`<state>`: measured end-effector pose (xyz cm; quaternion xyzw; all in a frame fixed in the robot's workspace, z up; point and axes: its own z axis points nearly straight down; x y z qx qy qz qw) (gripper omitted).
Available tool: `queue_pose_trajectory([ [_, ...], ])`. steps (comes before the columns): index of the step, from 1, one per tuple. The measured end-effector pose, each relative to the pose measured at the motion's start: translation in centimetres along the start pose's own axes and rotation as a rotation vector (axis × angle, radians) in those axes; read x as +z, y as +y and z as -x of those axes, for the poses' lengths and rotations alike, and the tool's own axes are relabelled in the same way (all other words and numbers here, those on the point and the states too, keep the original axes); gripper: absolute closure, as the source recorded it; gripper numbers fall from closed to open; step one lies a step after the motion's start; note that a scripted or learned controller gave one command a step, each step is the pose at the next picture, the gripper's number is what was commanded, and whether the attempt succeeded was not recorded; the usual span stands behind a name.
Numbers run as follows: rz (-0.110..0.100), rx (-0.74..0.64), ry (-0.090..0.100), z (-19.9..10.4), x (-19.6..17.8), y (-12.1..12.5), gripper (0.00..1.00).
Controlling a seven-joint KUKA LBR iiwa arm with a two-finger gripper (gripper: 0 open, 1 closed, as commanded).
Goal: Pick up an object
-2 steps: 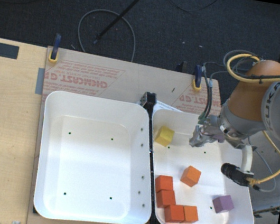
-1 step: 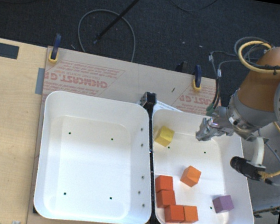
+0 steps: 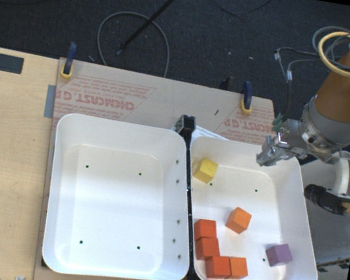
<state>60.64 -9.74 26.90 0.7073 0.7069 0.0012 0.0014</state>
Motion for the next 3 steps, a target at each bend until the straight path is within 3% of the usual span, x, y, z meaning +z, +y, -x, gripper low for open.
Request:
queue_pose_trajectory([
  [3, -0.005, -0.004, 0.001, -14.9, 4.1, -2.5, 1.0],
])
